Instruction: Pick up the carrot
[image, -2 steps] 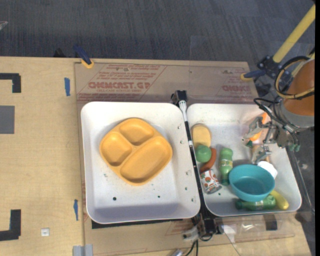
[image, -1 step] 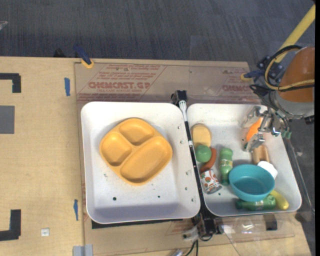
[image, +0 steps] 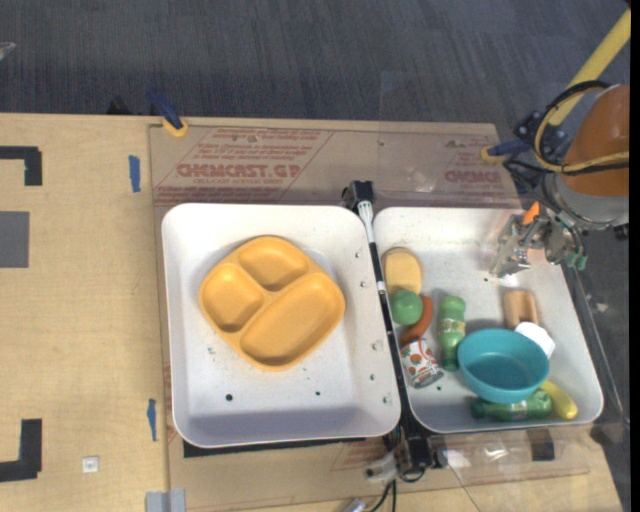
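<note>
We take the carrot (image: 426, 318) to be the orange-red curved piece with a green top, lying in the right bin (image: 455, 232) near its left wall, in the middle of the frame. It is hemmed in: a tan oblong piece (image: 403, 270) lies just above it, a green bottle (image: 452, 320) just to its right, and a small can (image: 421, 363) just below. The teal bowl (image: 503, 363) sits near, to the lower right.

The gripper (image: 522, 246) hangs over the upper right of that bin, well apart from the carrot, with nothing visibly in it. It is too blurred for us to tell whether it is spread or pressed together.

The crowding is our main worry. In our judgement, a descent slightly off line would land on the bottle or the can, and the gripper could close on a neighbour instead. The carrot's curve and little exposed surface may let it slip out. The bin's left wall also leaves scant room on that side, so we could strike it.
</note>
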